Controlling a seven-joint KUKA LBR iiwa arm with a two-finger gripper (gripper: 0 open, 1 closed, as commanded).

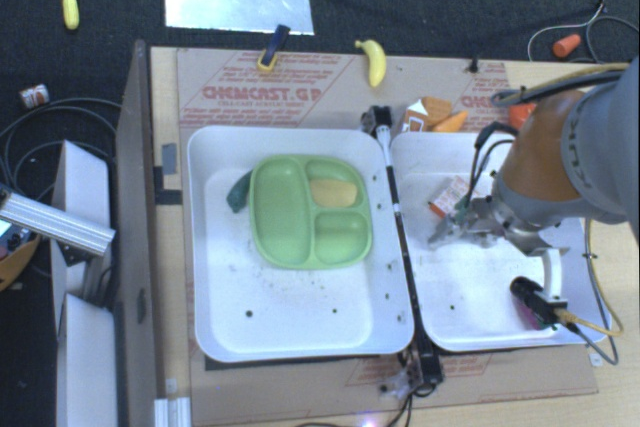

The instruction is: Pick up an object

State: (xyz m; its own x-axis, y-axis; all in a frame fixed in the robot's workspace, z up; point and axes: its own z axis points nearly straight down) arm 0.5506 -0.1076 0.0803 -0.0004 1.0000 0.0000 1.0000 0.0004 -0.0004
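Note:
My gripper (447, 228) hangs low over the left part of the right bin (470, 315), with the arm reaching in from the right. Just above it lies a small red and white packet (446, 197), close to the gripper but not visibly held. An orange and white carton (433, 114) sits at the right bin's far rim. In the left bin (290, 325) rests a green divided plate (300, 215) with a yellow piece (334, 192) in its upper right compartment. A dark green thing (238, 191) lies against the plate's left edge.
A yellow toy banana (374, 62) and a yellow-tipped clamp (271, 49) lie on the cardboard behind the bins. A black bar (395, 205) runs along the divide between the bins. Cables and metal rails crowd the floor at left.

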